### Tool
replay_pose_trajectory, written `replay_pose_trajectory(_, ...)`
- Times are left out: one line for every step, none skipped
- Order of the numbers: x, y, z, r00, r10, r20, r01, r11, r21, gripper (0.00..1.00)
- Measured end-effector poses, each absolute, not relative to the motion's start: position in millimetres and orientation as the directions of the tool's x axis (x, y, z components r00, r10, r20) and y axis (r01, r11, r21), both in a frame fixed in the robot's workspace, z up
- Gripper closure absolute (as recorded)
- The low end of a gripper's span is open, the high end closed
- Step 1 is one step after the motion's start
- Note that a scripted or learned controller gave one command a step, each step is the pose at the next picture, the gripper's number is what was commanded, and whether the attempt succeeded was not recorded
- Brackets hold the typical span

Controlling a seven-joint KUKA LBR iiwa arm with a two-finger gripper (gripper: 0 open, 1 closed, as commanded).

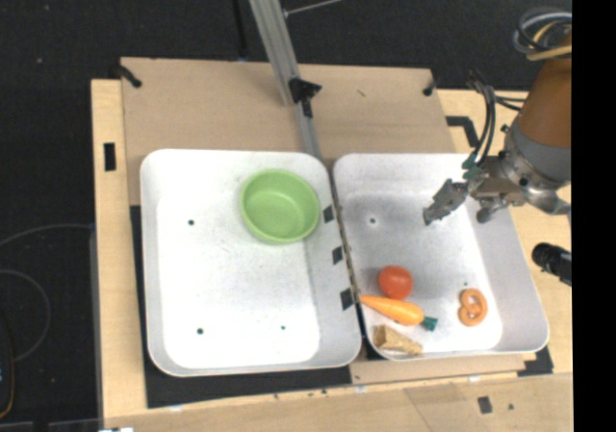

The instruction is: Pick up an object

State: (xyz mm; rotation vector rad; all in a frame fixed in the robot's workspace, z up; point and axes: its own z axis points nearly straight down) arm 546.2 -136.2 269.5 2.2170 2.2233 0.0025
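Note:
In the right bin [500,266] lie a red tomato [395,281], an orange carrot [393,309] with a green end, an orange pretzel [472,307] and a tan piece of bread [397,341], all near the front. My gripper [465,206] hangs over the far right part of this bin, well above and behind these objects. Its two fingers [444,202] stand apart, open, with nothing between them. A green bowl [280,206] rests in the far part of the left bin [183,257].
A slanted metal pole [274,31] rises from the gap between the bins at the back. Black cables [486,122] trail along the arm at the right. The bins sit on a tan board [221,103].

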Motion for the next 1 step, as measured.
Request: replay_pose_trajectory(546.3,-136.3,269.5,-0.002,1.000,0.000,1.000,0.002,0.003,0.00)
